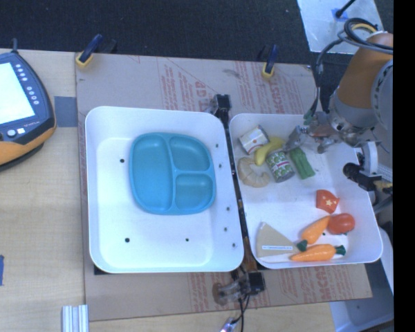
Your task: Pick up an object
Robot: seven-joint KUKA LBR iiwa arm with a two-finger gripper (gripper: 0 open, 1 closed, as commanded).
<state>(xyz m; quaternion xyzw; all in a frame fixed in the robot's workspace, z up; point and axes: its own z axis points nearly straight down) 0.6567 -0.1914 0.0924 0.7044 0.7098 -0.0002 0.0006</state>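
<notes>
Hand (311, 135) poised over the far part of the right bin (373, 251), wrist and orange band behind it toward the right edge. Whether clenched or released: impossible to tell from this slant. Nothing seen between its fingers. Nearest candidate, a green block (302, 163), just beside the hand on the near side, long axis running roughly far-to-near with a slight tilt. Touching that block's left side, a small can (281, 166); beyond the can, a banana (265, 152) and a white box (252, 140). Carrots (314, 253) and a tomato (340, 222) well apart, toward the near rim. Probably a short descent toward the block. Left bin holding a blue plate (172, 173).
</notes>
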